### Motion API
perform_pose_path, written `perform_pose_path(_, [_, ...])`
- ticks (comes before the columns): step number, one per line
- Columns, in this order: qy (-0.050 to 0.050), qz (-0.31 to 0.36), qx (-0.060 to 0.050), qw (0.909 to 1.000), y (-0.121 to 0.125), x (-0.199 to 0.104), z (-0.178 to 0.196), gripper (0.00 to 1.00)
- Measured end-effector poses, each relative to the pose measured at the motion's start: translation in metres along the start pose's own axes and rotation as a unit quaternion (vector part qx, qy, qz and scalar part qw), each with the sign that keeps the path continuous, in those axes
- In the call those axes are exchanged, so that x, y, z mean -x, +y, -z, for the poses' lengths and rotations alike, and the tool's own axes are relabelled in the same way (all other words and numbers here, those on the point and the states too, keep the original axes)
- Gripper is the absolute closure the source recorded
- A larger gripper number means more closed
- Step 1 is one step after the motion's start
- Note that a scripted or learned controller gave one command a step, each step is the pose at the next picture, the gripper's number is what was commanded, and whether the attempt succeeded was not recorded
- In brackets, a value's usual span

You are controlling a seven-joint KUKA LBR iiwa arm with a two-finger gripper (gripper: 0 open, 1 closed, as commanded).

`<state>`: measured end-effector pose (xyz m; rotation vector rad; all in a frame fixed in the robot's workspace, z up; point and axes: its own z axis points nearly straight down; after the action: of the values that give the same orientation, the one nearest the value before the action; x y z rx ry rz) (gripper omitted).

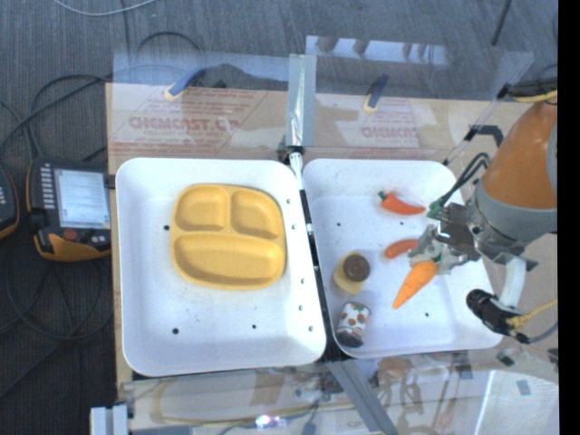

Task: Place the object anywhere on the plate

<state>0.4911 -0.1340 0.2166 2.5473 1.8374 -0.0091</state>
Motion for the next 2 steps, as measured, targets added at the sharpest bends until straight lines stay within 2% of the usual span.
perform_pose_path(1, [0.002,-0.043,-0.001,0.9991,-0.001,-0.114,-0.034,1.00])
perform_pose_path(2, [0.001,-0.023,-0.001,0.9997,0.005,-0.205,-0.034,1.00])
